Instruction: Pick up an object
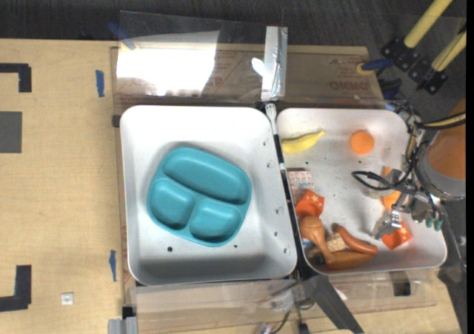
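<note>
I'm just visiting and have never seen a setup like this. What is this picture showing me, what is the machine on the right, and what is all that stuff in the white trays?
You are looking down at a slant from one fixed camera above a bench. Two shallow white bins sit side by side. The left bin holds a teal divided plate with three compartments. The right bin holds toy food: a banana, an orange ball, and a hot dog among other orange pieces near the front. The grey machine with the orange band is a robot arm reaching in from the right. Its gripper hangs low over the right bin beside a small orange piece. I cannot tell whether it holds anything.
</note>
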